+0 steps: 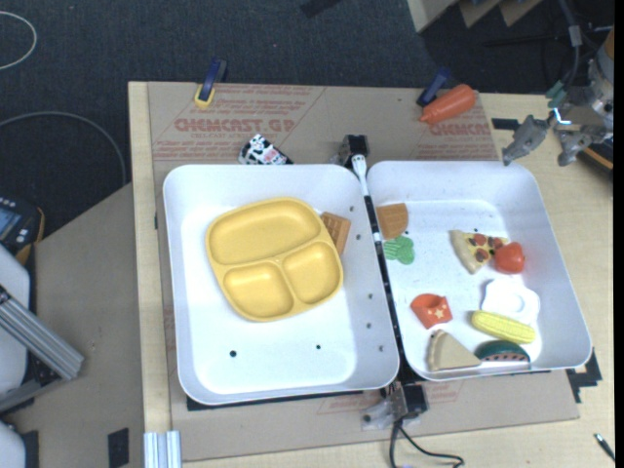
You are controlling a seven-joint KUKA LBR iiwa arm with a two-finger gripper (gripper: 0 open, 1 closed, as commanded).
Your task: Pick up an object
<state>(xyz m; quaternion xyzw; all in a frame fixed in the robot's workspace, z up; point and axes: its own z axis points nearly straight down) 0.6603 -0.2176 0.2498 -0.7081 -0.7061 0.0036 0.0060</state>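
The right bin (546, 213) holds several toy foods: a pizza slice (476, 249), a red tomato (509, 256), a green piece (398, 251), an orange-brown piece (392, 219), a red cup (431, 309), a corn cob (502, 327), a white egg (510, 298), a sandwich wedge (447, 351) and a watermelon slice (503, 353). My gripper (543, 144) hangs above the bench just past the right bin's far right corner. Its two fingers are spread open with nothing between them.
The left bin (195, 349) holds a yellow divided plate (273, 258) with a toast-like piece (336, 230) at its right rim. On the cardboard behind the bins lie an orange carrot (448, 103), a black-and-white toy (263, 151) and a yellow clamp (207, 86).
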